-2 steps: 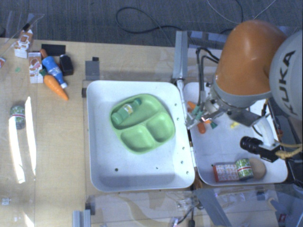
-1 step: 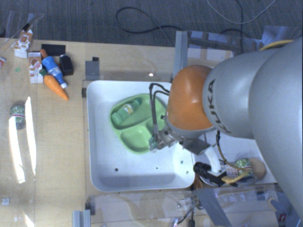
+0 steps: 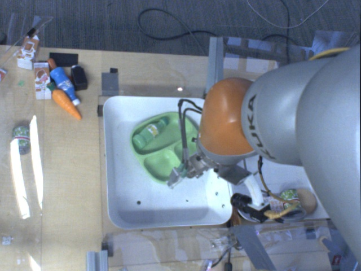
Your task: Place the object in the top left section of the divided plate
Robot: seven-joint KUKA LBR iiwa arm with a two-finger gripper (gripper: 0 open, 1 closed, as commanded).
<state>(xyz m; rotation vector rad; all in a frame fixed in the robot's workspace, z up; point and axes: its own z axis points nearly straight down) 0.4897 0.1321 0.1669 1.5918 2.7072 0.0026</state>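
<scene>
small green plastic bottle point(image 3: 150, 132) lies in top left section of green divided plastic plate point(image 3: 163, 164), inside left white bin point(image 3: 121, 196). hand point(image 3: 179, 176) low over plate's near edge, grip state cannot tell. risk: arm sweep nudges plate, bottle rolls out.

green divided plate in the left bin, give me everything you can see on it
The plate is light green, glossy like plastic, with raised ridges dividing it into sections. It lies flat in the white bin, toward the bin's upper right. A small green bottle lies on its side in the plate's top left section. The arm's orange band hides the plate's right side, so its full shape and section count cannot be told. The tool sits at the plate's lower edge; contact is unclear.
</scene>
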